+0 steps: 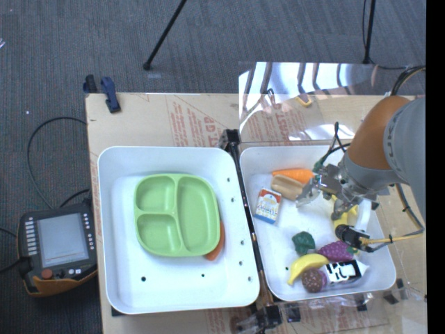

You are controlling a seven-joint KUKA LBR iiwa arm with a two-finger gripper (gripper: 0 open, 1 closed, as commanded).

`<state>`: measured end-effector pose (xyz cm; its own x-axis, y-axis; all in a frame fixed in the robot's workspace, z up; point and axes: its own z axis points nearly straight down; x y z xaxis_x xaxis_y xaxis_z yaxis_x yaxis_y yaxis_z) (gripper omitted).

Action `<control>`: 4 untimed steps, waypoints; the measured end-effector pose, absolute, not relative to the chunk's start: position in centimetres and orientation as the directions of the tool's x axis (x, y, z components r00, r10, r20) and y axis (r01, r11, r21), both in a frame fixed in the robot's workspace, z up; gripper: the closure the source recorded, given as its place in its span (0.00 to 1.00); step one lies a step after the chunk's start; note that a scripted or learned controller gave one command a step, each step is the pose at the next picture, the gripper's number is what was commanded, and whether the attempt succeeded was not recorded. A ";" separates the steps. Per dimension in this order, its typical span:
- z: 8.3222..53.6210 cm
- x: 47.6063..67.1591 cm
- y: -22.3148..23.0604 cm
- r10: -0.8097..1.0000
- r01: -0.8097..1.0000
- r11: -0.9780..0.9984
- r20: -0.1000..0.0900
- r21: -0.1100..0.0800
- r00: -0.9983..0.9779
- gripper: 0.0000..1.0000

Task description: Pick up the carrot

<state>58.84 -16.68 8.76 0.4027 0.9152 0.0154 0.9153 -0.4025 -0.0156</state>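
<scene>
While the arm reaches into the right bin (386,270) from its right side, nothing of the carrot is yet in hand. Nearest the front edge of that bin lie a dark red round fruit (313,279), a yellow banana (306,264) and a black-and-white tagged item (343,271), with purple grapes (335,250) and a dark green vegetable (303,241) just behind them. Farther in, a small carton (268,205) sits near the bin's left wall. Beyond it, toward the back edge, a hot dog bun (286,185) lies touching the carrot (295,175), which rests lengthwise just behind the bun. The gripper (314,190) hangs just right of both, its fingers (306,195) looking slightly parted and closed on nothing, though the angle leaves the width of the gap unclear. In the left bin (111,186) a green divided plate (176,215) covers an orange thing (216,248) at its front right corner.

I judge this the approach step: the gripper is near the carrot but not over it. The next move calls for a short shift toward the back edge and a descent that straddles the carrot alone, since the bun pressed against it could be caught instead.
</scene>
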 end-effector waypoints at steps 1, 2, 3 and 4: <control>8.3 64.1 -17.3 0.859 0.859 -0.510 0.019 -0.048 0.511 0.00; 8.7 64.4 -17.4 0.517 0.517 -0.856 -0.002 -0.010 0.856 0.00; 9.6 64.4 -17.1 0.527 0.527 -0.850 -0.008 -0.017 0.850 1.00; 8.6 62.6 -15.0 0.759 0.759 -0.651 -0.002 -0.011 0.651 1.00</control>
<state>62.64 -15.05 8.59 0.6512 0.7589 -0.0020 0.7588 -0.6512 -0.0112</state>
